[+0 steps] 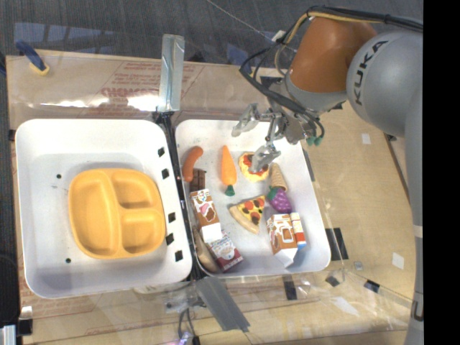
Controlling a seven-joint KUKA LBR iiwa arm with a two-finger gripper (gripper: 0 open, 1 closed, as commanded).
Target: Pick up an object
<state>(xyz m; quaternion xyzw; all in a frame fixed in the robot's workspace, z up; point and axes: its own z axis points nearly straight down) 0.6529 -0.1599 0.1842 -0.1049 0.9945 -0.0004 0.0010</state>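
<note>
1. Gripper [264, 152] hangs over right bin [316, 214], near round pizza toy [253, 165].
2. Fingers [269, 155] narrow, nothing visibly between them.
3. Toys all lie in bin; carrot [228, 167] beside; pick not yet done.

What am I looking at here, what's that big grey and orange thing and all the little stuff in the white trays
It is one picture, taken by a fixed camera above a bench, looking down at a slant. The grey and orange thing is a robot arm reaching in from the right. At its tip is a two-finger gripper for grabbing things; it hangs over the right bin, just above a small round toy pizza.

That bin holds toy food: a carrot, a sausage, a pizza slice, grapes and small cartons. The left bin holds a yellow divided tray.

I see nothing between the fingers.
</note>
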